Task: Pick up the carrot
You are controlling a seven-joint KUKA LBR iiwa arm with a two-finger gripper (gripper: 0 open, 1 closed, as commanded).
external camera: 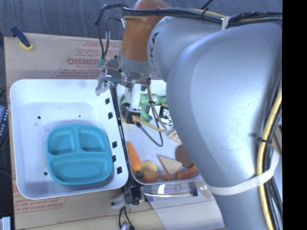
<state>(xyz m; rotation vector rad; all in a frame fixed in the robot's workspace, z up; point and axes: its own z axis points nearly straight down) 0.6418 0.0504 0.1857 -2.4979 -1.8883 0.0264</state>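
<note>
The carrot (135,157) lies in the right bin (144,182), in the lower middle of the frame, close along the wall that divides the two bins, its length running roughly with that wall. The arm (216,95) hangs over the upper part of the same bin, with its wrist (136,68) above and well apart from the carrot. Whether the fingers are wide or narrow I cannot tell, since the wrist covers them

To do the step well, the wrist likely has to travel toward the lower edge of the frame, turn so the fingers close across the carrot's width, and come down with one finger clear of the wall. That narrow space looks like the main risk

Other food crowds the carrot's lower end: a small yellow piece (149,166), a pale wedge (170,164), a brown round piece (183,155) and a long reddish piece (154,177). A grasp higher up the carrot would probably avoid them. A blue tray (79,152) sits in the left bin (29,95), out of the way
</note>
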